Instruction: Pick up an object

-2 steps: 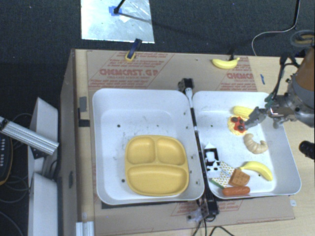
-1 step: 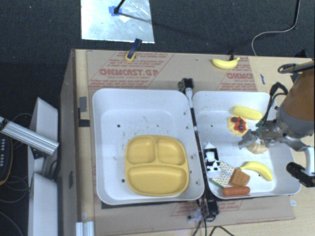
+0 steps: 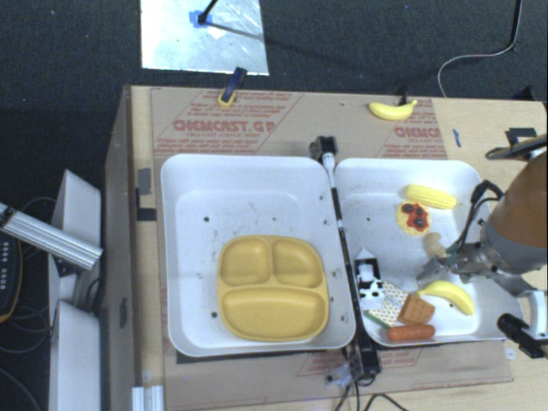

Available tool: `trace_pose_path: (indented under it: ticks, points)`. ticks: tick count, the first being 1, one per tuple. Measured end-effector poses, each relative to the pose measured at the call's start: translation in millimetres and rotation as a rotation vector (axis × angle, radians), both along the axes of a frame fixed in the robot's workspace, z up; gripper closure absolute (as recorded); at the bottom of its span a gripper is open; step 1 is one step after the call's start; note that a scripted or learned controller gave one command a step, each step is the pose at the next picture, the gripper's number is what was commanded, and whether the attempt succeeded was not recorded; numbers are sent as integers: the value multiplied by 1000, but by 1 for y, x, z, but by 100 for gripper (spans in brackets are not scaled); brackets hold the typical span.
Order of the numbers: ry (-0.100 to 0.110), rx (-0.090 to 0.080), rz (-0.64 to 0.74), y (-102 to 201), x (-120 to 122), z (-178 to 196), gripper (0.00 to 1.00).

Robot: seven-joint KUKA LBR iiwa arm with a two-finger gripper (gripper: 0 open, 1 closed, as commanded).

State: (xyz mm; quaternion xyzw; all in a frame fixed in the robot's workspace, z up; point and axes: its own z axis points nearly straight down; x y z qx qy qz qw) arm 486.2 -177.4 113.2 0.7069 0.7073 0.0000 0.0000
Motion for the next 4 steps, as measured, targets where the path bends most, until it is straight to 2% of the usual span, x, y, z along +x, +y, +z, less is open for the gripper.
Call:
trace_pose_path:
  ticks: [1,2,3,4]
  points:
    - [-20,-7,4,1,98,-22,0]
    - [-6,0,5,41,173,41,0]
    - [0,0,2,39,153,-22,0]
    - [-3,-1,3,36,162,-4,0]
